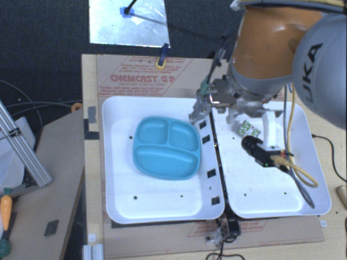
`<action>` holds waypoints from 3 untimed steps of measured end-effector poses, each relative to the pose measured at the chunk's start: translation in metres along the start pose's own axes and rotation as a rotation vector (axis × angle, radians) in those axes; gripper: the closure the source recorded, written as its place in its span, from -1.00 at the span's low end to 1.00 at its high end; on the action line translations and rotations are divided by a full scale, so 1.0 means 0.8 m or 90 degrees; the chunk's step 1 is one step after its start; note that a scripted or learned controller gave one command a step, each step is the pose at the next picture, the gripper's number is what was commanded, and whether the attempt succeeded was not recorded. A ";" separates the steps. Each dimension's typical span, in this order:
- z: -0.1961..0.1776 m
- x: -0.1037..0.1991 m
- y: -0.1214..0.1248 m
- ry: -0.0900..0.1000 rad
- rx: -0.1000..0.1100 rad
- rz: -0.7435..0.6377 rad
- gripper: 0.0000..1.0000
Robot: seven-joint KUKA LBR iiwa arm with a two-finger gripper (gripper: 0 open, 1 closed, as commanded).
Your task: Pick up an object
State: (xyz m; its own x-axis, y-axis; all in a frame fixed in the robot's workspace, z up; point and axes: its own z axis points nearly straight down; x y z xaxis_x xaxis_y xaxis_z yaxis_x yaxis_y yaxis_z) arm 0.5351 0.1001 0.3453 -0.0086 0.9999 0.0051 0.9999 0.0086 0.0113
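Camera view: my gripper [200,108] near blue plate [165,148], approach step; open/shut, can't tell. Nxt: drop, clamp its rim.

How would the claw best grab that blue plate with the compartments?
Probably by the raised rim. The blue plate lies flat in the left bin and looks too wide to span, so the thin rim is the likeliest hold. Come straight down from above at its right edge, the side nearest the arm, pinching with one side inside a compartment and one outside.
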 end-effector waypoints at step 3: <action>-0.089 0.075 -0.009 -0.003 0.004 0.006 -1.00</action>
State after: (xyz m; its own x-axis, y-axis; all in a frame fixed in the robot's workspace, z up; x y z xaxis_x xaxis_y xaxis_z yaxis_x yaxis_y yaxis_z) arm 0.5262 0.1596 0.4165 0.0012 1.0000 0.0010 1.0000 -0.0012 0.0053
